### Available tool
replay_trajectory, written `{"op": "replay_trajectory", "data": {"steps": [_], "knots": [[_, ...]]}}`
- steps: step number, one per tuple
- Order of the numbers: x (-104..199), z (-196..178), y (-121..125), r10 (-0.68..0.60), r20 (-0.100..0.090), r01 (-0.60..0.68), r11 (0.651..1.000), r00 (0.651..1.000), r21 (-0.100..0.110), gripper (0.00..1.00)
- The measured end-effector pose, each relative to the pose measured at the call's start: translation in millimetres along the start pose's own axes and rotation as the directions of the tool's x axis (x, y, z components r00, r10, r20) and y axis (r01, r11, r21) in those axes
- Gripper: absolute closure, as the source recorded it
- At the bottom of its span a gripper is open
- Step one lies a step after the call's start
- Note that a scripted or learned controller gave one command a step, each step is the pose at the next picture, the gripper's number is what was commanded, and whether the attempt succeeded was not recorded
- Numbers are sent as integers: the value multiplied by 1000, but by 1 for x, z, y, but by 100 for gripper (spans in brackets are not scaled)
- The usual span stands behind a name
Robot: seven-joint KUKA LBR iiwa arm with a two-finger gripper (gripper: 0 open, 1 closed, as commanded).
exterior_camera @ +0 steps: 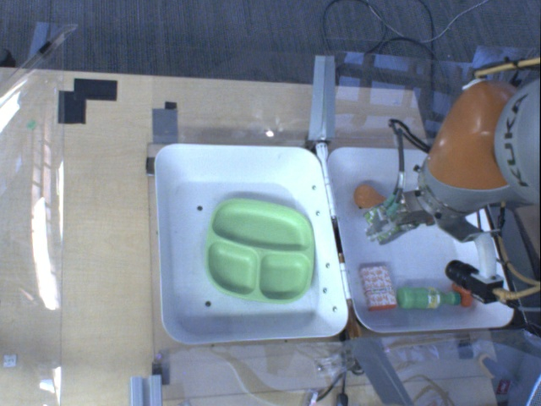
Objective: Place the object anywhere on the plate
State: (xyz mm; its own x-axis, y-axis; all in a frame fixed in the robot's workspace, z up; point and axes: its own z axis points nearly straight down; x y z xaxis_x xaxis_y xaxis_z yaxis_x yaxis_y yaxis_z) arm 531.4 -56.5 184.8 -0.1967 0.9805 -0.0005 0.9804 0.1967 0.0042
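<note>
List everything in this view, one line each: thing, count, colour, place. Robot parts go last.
plate: 1, green, three compartments, middle of left bin
orange object: 1, orange, right bin, far left part
small box: 1, red and white, right bin, near edge
bottle: 1, green, lying down, right bin, beside the box
bins: 2, white, side by side on bench
cables: dark, floor beyond bench
arm: 1, grey and orange, from right
hand: 1, over right bin, near orange object

My arm [486,138]: grey, orange band | plate [259,249]: light green | bins [182,227]: white | right of plate: orange ball [367,195], red-patterned box [377,287], green bottle [427,297]
</note>
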Motion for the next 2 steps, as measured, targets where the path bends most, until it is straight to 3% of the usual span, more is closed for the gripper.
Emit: {"op": "replay_trajectory", "data": {"steps": [1, 2], "knots": [[77, -11, 38, 91, 0, -91, 996, 996, -1, 100], [134, 0, 58, -170, -1, 170, 985, 985, 0, 100]]}}
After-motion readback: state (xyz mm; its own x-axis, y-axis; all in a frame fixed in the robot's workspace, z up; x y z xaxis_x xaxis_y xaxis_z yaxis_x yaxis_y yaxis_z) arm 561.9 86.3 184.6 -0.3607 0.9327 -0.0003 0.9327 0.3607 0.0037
